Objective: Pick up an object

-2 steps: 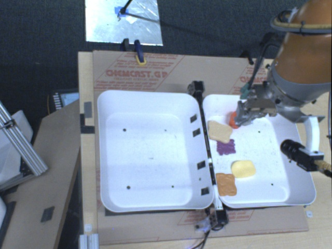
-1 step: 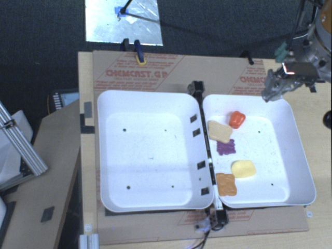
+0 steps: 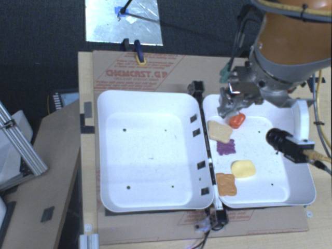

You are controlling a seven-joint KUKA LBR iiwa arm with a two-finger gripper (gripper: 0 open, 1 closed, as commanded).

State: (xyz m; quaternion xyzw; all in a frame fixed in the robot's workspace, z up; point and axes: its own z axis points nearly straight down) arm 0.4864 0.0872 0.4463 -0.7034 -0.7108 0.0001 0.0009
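Cardboard sheet [image 3: 140, 72] with red lettering across centre of frame, carrying both bins. Arm [image 3: 290, 30] entering from upper right, orange band at the top edge, grey wrist below it, angled down-left. Left bin [image 3: 145, 149] centre-left: white, shallow, a few dark specks on its floor. Right bin [image 3: 267, 157] centre-right, meeting left bin along a black-clipped seam. Crumpled silver sheet [image 3: 123, 14] at upper left, beyond the cardboard. Gripper [image 3: 230, 109] low over upper-left corner of right bin, just above the red piece [image 3: 237, 120]. Open or closed: cannot tell from this angle. Five loose pieces, all in left half of right bin, in a rough column running down the frame. Tan wedge [image 3: 219, 131] just below gripper, near the seam. Yellow lump [image 3: 243, 168] further down, toward bin centre. Orange-brown piece [image 3: 226, 184] at lower-left corner, close beside yellow lump. Purple piece [image 3: 226, 147] between tan wedge and yellow lump, touching or nearly touching the wedge. Red piece smallest, just beside tan wedge's upper right, under the gripper; contact unclear.
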